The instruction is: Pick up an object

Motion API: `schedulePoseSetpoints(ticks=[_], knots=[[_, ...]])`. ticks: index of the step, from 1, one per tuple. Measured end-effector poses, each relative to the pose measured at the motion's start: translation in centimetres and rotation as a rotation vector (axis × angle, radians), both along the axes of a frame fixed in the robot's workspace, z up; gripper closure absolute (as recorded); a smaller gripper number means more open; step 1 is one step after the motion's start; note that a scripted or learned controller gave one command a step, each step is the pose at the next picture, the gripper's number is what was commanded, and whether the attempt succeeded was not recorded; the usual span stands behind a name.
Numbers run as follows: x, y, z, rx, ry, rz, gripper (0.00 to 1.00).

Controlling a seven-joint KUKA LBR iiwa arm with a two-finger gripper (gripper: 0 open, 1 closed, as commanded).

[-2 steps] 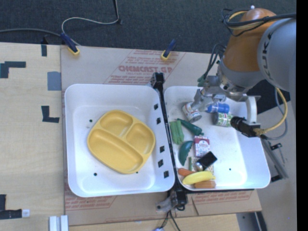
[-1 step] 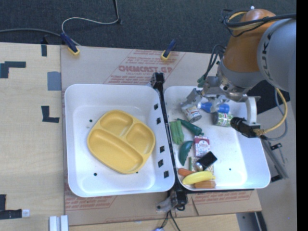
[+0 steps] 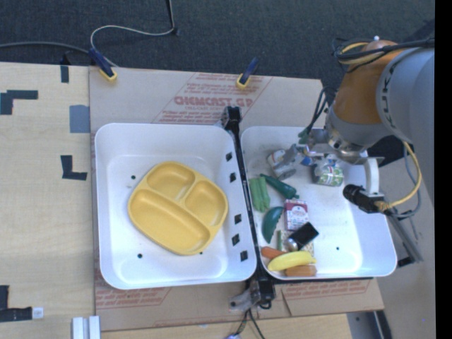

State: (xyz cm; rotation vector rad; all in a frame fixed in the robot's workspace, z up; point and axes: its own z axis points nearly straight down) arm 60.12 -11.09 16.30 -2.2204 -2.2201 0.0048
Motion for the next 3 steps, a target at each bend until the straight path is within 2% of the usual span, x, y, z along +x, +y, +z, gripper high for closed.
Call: schedulePoseSetpoints(ticks=[1, 2, 3], knots=[[0.2, -0.6, -7.8, 0.000, -0.004, 0.001, 0.00], [0.2, -0.6, -6.8, -0.001, -0.005, 0.002, 1.00], [-2.2, 4.3, 7.0, 0.001, -0.005, 0.002, 1.00]])
